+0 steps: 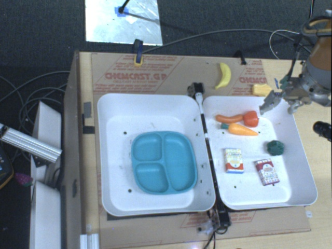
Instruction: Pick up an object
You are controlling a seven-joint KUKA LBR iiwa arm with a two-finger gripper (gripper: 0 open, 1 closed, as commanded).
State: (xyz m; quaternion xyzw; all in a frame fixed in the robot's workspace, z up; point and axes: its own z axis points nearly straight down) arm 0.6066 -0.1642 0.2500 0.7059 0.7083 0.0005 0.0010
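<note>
Objects for picking all lie loose in the right bin (303,191), none of them lifted, so by my reading the task has hardly begun; nothing is grasped and every step of the pick is left to do.

Going from largest to smallest: the bench (155,74) carries the two white bins side by side; the left bin (116,113) holds a blue divided plate (164,161) lying flat near its middle; the arm (319,51) reaches in at the 2 o'clock corner of the right bin, its gripper (282,101) hanging over that bin's rim with two fingers spread apart and nothing between them, so I judge it open and unladen.

Within the right bin: a carrot (243,130) lies at about 11 o'clock, just below a long orange pepper (229,118) and a red tomato (251,119), the three close together, possibly touching; a small yellow-and-red carton (234,160) lies at about 7 o'clock; a red box (266,171) lies at 5 o'clock, apart from the carton; a dark green lump (276,147) sits at 3 o'clock.

Outside the bins, a banana (224,75) and a yellow block (262,90) rest on the bench beyond the right bin's far edge.

The tomato is nearest the gripper; descent, closing and lifting all remain.
</note>
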